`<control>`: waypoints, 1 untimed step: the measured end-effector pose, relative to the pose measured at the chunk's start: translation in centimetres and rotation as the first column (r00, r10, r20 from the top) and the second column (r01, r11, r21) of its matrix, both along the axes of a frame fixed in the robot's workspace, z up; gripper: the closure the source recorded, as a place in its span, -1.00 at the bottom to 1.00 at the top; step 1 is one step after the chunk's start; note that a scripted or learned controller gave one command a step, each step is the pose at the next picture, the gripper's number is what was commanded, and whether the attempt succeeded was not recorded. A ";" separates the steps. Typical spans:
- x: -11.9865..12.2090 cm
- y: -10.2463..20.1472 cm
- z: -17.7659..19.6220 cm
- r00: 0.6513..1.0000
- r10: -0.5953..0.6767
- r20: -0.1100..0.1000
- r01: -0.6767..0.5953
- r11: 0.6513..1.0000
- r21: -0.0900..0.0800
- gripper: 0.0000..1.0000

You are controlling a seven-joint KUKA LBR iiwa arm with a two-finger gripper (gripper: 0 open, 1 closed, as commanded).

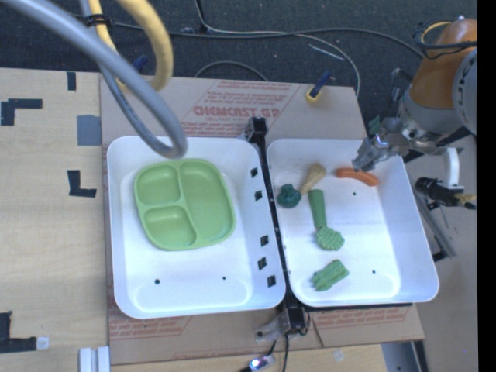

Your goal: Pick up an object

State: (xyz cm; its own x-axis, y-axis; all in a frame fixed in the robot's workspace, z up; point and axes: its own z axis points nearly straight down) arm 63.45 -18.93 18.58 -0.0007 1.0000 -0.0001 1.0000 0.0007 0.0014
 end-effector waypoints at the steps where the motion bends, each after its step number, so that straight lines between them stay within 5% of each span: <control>1: 0.2 -0.9 5.8 1.000 0.001 0.002 -0.001 1.000 -0.002 1.00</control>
